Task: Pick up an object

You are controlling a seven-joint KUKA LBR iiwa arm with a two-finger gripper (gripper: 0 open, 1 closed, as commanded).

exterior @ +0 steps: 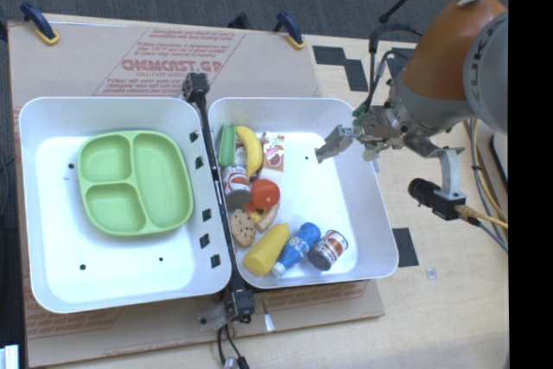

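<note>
A green divided plate [135,182] is seen lying flat in the left white bin [52,281], towards that bin's upper middle; three compartments are shown on it, and nothing is seen inside them; the two bins are joined along a black clipped seam [207,186], and both are set on a cardboard sheet [173,56] printed in red, which is held to the table [449,298] by blue clamps [40,22] at its far edge; in the right white bin [367,212] the objects are crowded against the left wall; a green vegetable-like piece [226,145] is laid beside a yellow banana [251,149], with a small printed packet [273,151] just to the right of the banana; below them a red tomato-like piece [264,194] is found near a small can [237,180], and a brown cookie [243,228] is placed under these; along the near wall a yellow bottle [266,248], a blue bottle [300,244] and a dark can [328,249] are lined up side by side, touching or nearly so; the gripper [333,145] is held over the bare right part of the right bin, well apart from the objects; whether it is spread or pressed together cannot be told, and nothing is seen in its grasp; the grey arm with its orange band [449,47] is reached in from the right
</note>
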